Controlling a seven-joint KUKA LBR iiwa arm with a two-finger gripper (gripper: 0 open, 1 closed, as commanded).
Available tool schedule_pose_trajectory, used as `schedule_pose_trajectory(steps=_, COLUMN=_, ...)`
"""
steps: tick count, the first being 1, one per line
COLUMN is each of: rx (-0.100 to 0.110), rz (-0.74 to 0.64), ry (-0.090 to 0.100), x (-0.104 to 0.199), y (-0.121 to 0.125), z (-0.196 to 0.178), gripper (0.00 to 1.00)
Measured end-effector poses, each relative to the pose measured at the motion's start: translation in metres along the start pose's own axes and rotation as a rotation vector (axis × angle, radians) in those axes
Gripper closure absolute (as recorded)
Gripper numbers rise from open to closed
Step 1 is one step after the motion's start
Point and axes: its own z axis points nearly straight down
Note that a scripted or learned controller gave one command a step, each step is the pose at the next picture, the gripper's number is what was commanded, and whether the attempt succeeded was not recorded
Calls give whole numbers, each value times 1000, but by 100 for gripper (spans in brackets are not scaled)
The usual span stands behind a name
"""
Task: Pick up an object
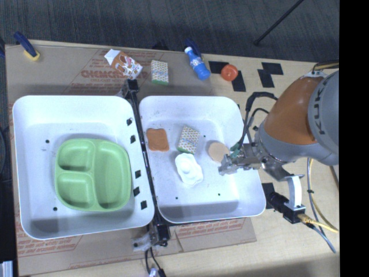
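Low in the right bin (173, 212), fingers (223, 167) of unclear spread hover beside a smooth tan disc (217, 150).

camera view: fixed above the bench (271, 253) | looks down at a slant, far edge of bench at frame top | distance: middling, both white bins whole in frame, left bin (23, 154) and right bin (173, 105) side by side | arm (300, 126) enters from frame right
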Motion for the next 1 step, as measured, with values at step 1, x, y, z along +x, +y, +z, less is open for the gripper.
schedule_pose_trajectory(steps=1, rx=0, rz=-3, ry=1, x=12, y=0, z=-20, gripper=100)
